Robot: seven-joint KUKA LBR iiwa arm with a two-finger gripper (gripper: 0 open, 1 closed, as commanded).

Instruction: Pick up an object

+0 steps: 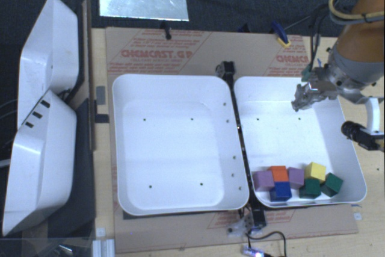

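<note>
Arm is reaching in from 3 o'clock, orange band showing above the wrist, gripper (304,96) hovering over the upper right part of the right bin (337,135), near its far rim. Fingers too blurred and small to read, so can't tell how far apart they are sitting; nothing is showing between them. Blocks are all bunching at the bin's 6 o'clock edge, well apart from the gripper: purple block (263,179), orange block (278,173), blue block (281,191), a second purple block (296,176), yellow block (316,171), and two green blocks (310,189) (331,183) at the 5 o'clock corner. Left bin (174,141) is sitting just beside, at 9 o'clock.
</note>
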